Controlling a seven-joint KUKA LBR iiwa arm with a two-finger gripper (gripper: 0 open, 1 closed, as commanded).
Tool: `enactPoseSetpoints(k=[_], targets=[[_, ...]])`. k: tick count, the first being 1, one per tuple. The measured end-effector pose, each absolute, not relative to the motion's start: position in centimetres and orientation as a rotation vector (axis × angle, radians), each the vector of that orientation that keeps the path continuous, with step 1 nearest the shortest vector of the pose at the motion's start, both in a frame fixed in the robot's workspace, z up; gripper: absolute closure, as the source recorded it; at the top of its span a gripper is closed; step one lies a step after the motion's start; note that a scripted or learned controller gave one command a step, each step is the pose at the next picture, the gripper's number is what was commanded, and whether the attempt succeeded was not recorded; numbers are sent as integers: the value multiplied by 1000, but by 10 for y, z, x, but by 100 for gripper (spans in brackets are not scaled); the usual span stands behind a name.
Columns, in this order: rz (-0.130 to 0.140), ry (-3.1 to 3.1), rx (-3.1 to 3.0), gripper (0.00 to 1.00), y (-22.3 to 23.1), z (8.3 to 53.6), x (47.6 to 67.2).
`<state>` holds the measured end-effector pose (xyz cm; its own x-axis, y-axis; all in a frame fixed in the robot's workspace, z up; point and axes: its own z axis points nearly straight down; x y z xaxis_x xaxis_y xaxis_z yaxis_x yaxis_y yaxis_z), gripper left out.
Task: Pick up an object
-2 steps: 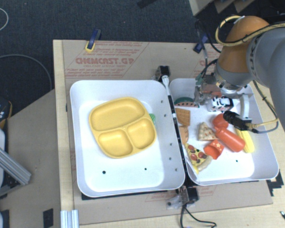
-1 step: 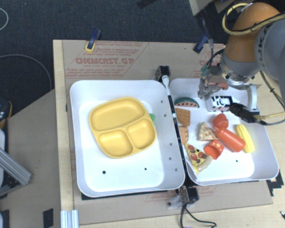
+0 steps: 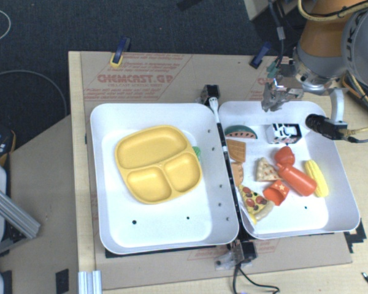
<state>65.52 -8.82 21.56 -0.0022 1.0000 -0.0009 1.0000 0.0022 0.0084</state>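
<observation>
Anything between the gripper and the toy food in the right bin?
Nothing visible. The gripper hangs over the far edge of the right bin, with bare white floor between it and the nearest pieces: the watermelon slice and the black-and-white block. The rest of the food lies nearer the camera, crowded together.

Glossy yellow plastic divided tray (image 3: pixel 157 163) in a smooth white plastic bin (image 3: pixel 104 164). At its 3 o'clock, shiny plastic toy food, including a red sausage (image 3: pixel 296 180) and yellow corn (image 3: pixel 316 177). Matt brown cardboard (image 3: pixel 86 90) covers the bench. Bare metal pincer (image 3: pixel 274 98).
</observation>
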Motion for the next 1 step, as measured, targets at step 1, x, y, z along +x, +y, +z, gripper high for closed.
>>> enactPoseSetpoints(k=[1], targets=[[5, 2220, 2217, 100, -88, 226, 656]])
